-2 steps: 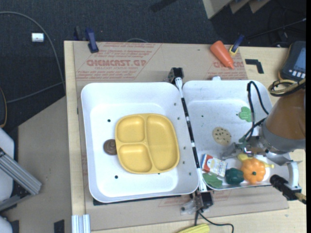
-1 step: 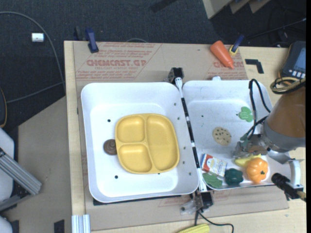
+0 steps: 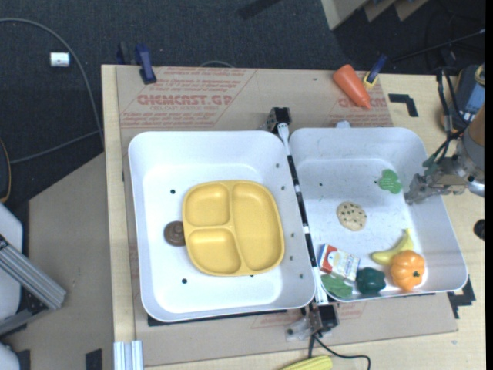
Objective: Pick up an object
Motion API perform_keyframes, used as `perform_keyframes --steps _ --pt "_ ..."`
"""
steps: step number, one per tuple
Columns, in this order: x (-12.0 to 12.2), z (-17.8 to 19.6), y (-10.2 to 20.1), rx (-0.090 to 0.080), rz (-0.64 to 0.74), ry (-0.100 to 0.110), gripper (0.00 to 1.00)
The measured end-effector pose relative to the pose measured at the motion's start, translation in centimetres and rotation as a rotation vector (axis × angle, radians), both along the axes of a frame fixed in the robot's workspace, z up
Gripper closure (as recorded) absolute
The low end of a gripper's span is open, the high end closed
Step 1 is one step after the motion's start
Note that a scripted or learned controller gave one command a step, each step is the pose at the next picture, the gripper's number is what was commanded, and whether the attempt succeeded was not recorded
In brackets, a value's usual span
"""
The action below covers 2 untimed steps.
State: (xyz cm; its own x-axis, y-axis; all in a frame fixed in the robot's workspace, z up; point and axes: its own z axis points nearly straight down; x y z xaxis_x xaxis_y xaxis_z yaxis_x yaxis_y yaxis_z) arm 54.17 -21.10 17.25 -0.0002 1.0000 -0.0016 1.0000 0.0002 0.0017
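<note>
Tool (image 3: 420,185) sat at the right bin's (image 3: 443,237) far right wall, just right of the small green item (image 3: 390,180); nothing visible between its tips. Couldn't tell from this angle whether it was spread or closed, too blurred.

Landmark = cookie (image 3: 352,215), mid right bin:
- green item up and right of it, near the tool
- banana (image 3: 394,247) down-right of it, touching the orange pumpkin (image 3: 407,270) just below
- red-and-white carton (image 3: 338,261) directly below it
- dark green vegetable (image 3: 370,281) below-right, between carton and pumpkin
- flat green piece (image 3: 334,286), possibly a leaf, under the carton's lower edge

Left bin (image 3: 150,206) held a yellow divided plate (image 3: 231,227) with a brown round item (image 3: 174,233) poking out at its left edge. Orange carrot (image 3: 352,86) lay on the desk (image 3: 192,99) beyond the right bin.
</note>
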Motion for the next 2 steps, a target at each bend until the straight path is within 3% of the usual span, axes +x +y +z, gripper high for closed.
perform_keyframes --steps 1,2 --pt "0.0 -0.1 0.0 0.001 0.0 0.001 0.0" --pt "-3.3 -8.8 -0.8 0.009 0.004 0.001 0.0"
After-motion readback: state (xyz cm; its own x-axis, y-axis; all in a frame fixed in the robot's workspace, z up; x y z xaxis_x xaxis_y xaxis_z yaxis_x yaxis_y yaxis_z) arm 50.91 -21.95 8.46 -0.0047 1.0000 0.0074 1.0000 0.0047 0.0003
